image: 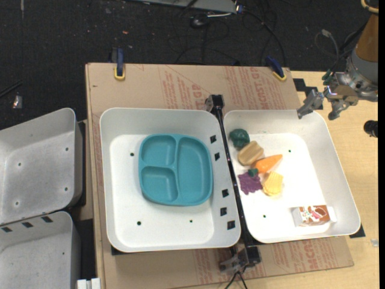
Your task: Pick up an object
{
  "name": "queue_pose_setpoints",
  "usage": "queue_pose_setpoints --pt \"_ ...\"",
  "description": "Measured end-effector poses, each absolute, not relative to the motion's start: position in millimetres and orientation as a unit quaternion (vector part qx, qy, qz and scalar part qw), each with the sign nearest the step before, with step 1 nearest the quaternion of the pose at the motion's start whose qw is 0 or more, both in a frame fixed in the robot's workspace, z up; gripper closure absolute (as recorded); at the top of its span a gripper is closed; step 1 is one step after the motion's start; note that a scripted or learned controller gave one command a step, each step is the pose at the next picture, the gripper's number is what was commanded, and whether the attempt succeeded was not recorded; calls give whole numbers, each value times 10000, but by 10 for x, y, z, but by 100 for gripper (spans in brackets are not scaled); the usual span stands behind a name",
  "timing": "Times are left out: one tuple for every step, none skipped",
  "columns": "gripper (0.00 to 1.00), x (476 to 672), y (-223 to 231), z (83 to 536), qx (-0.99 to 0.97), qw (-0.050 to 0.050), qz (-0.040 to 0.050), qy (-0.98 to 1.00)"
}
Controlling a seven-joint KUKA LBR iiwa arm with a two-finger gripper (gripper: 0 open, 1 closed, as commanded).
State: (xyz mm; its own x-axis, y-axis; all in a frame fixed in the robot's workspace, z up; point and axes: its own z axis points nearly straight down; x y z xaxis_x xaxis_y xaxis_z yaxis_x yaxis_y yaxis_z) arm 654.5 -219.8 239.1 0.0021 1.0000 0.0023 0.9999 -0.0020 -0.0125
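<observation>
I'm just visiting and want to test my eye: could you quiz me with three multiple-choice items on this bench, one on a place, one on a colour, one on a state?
1. Where is the divided plate?
A. left bin
B. right bin
C. bare bench

2. What colour is it?
A. red
B. teal
C. black

3. What is the gripper doing?
A. gripping the carrot
B. lifting the plate
C. carrying nothing

Key: 1 A, it lies inside the left bin. 2 B, plainly teal. 3 C, the fingers stand spread above the right bin's far corner, with the carrot lying down in the bin.
</observation>
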Motion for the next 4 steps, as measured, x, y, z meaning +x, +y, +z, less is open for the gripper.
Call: queue_pose_setpoints --pt "0 6572 -2190 2482 -7067 -6 1 -7075" --pt "0 6472 -2215 1967 -7075 16 13 -7067" --pt "0 6473 -2150 1521 -7062 11 9 -7080" --pt "0 6470 -2140 988 -7061 10 9 -7081"
